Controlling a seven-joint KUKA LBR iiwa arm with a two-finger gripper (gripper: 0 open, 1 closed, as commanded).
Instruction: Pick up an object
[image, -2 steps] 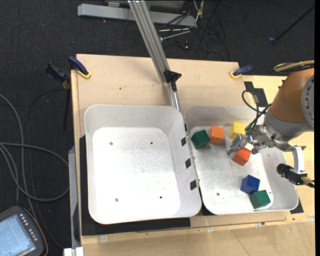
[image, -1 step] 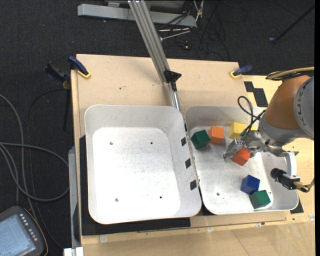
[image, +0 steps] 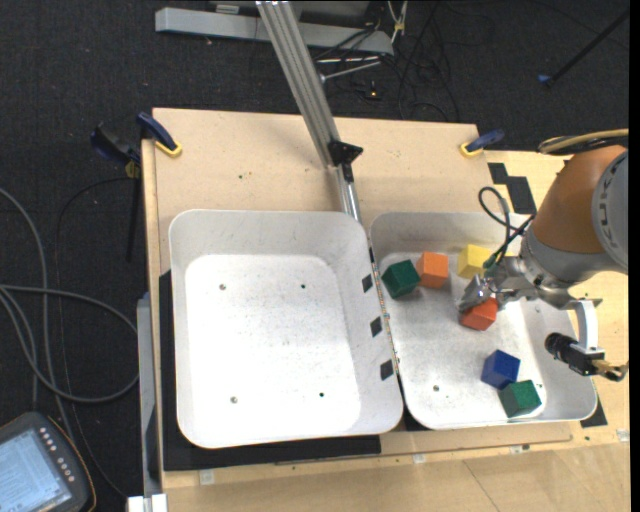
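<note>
The right bin (image: 440, 405) holds several small blocks. A dark green block (image: 401, 278) and an orange block (image: 434, 268) lie at its upper left, with a yellow block (image: 474, 261) to their right. A red-orange block (image: 480, 316) lies near the middle, and my gripper (image: 481, 297) is right over its upper edge, touching or nearly touching it. A blue block (image: 500, 368) and a green block (image: 521, 398) sit together near the bin's front right. The arm (image: 580, 220) reaches in from the right.
The left bin (image: 190, 250) stands beside the right one on the wooden bench. A slanted metal pole (image: 310, 95) runs from the top down to the gap between the bins. A black fitting (image: 572, 352) hangs off the wrist over the right bin's edge.
</note>
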